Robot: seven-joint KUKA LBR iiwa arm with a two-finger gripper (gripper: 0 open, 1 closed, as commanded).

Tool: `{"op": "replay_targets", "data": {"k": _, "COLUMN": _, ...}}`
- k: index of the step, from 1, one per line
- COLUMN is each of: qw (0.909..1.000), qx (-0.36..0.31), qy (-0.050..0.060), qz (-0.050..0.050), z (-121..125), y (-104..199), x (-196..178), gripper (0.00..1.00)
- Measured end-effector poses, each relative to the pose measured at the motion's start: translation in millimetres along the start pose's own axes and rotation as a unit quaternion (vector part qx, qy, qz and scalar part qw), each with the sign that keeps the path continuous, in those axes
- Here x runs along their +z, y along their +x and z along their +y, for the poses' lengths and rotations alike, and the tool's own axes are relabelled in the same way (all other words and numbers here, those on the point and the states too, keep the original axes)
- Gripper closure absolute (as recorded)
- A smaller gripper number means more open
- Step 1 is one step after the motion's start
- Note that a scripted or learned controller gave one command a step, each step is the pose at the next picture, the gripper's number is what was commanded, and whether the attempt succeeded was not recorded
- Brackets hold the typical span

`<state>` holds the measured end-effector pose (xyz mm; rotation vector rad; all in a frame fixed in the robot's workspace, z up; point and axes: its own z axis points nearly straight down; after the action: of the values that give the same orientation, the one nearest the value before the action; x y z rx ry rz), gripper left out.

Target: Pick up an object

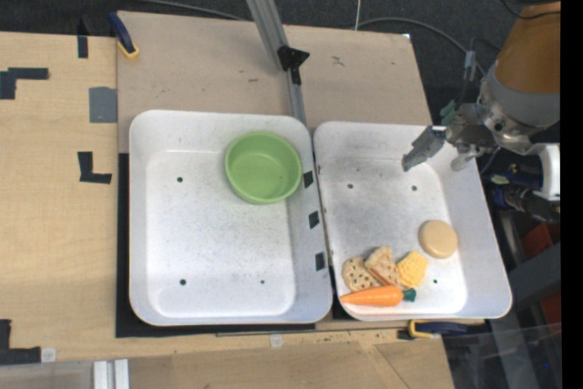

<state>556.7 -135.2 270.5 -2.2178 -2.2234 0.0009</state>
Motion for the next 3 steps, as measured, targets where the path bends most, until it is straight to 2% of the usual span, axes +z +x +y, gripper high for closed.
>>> {"op": "replay_targets", "data": {"k": 1, "qw": 1.0, "qx": 0.0, "qy": 0.0, "qz": 0.0, "z": 0, "y": 0, "x": 0, "gripper": 0.0}}
{"op": "replay_targets", "data": {"k": 2, "qw": 1.0, "qx": 0.001, "qy": 0.003, "qz": 0.0, "z": -6, "y": 6, "x": 62, "gripper": 0.0}}
{"op": "replay_targets", "data": {"k": 3, "qw": 1.0, "qx": 0.001, "qy": 0.003, "qz": 0.0, "z": -8, "y": 5, "x": 106, "gripper": 0.0}}
